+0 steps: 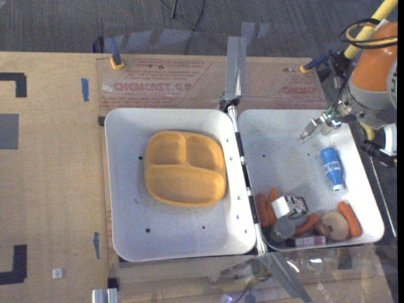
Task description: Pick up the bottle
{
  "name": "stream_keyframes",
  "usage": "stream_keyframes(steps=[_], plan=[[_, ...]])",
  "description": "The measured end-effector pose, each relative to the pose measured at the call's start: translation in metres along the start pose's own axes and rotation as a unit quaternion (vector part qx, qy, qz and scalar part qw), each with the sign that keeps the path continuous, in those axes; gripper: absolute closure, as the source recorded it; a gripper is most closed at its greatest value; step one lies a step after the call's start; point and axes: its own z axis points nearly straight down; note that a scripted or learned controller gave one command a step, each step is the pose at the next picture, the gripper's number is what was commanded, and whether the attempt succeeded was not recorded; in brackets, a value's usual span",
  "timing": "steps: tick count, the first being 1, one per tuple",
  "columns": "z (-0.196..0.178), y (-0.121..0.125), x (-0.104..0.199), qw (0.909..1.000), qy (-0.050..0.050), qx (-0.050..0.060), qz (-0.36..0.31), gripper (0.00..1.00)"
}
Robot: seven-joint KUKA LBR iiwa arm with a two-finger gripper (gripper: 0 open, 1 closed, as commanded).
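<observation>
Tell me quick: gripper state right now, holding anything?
Gripper: open, holding nothing, above the right bin; the blue bottle lies apart from it on the bin floor.

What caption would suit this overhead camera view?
Arm's tool hovers above a blue bottle lying in the right bin; a yellow tray sits left.
</observation>
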Motion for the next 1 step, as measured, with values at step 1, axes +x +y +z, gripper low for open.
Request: stream_keyframes(steps=[1], plan=[[0.0019,-0.0324,0.0132,0.9996,-0.007,-0.010,-0.023,0.00]])
